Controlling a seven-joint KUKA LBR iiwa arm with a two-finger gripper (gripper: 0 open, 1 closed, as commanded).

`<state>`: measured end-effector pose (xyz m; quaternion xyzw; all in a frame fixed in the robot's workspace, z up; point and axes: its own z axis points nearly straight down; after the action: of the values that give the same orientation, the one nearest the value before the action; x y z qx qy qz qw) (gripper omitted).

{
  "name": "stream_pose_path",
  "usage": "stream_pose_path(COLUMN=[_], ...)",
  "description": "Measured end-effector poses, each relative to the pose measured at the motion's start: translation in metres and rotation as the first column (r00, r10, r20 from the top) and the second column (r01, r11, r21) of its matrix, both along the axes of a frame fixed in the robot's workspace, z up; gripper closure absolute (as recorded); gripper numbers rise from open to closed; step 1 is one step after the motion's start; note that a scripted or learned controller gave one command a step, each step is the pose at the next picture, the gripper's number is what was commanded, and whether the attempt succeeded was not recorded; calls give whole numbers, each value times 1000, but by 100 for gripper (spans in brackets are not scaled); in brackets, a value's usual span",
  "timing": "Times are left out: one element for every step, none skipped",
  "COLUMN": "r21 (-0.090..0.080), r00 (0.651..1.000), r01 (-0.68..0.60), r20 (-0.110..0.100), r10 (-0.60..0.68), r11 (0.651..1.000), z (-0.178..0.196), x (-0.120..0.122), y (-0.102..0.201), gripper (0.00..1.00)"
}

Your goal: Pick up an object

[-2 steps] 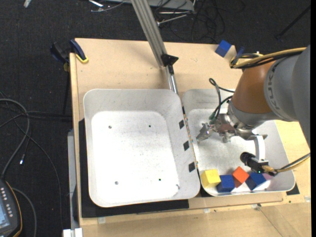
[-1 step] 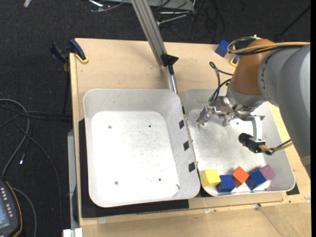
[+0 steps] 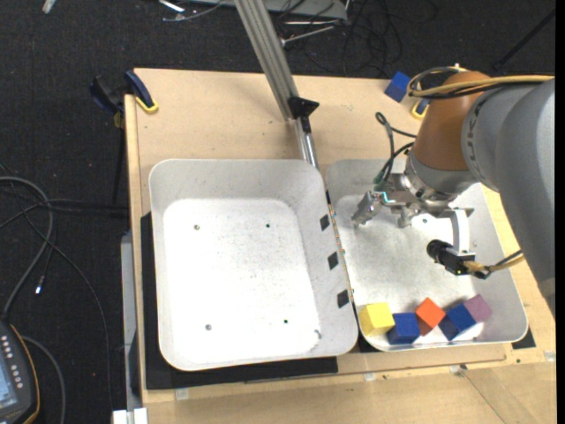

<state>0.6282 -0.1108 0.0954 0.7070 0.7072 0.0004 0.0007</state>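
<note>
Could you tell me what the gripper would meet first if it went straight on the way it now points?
Probably the bare floor of the right-hand shallow white bin: the gripper seems to point down over it, apart from the coloured blocks; depth is unclear.

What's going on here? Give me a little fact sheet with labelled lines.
arm: grey with an orange band, reaching in over the right bin
gripper: above the right bin's floor, away from the blocks
blocks: yellow block, two blue blocks, orange block, purple block, clustered at the right bin's near edge
left bin: white, beside the right one
</note>
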Motion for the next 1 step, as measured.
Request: stream_pose_path(r21=[-2], r00=[1000], r01=[1], r20=[4], r10=[-1], r11=[1000], z=[1], x=[38], y=[-34], gripper=[0])
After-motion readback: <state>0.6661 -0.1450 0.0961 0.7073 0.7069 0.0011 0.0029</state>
